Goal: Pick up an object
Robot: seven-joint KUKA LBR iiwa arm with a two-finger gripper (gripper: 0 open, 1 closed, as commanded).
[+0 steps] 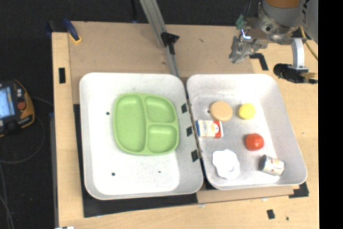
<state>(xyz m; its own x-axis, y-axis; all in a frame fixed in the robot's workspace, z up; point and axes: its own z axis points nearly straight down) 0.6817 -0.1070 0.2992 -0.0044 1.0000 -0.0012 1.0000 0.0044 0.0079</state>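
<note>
Camera view looks down on the counter [123, 45] with two white bins side by side. The left bin [96, 169] holds a green plate [145, 124] with three parts. The right bin [278, 104] is the landmark here. Inside it, near its far side, sit a tan round thing [221, 110] and a yellow ball [247, 111], close but apart. A small box [209, 128] lies near the bin's left wall. A red ball [254, 141] sits toward its right side. A white thing [225, 163] and a little can [271, 165] lie near its front edge. The jaws [242, 50] hang above the counter past the bin's far edge, holding nothing; I cannot tell if they are apart or together
</note>
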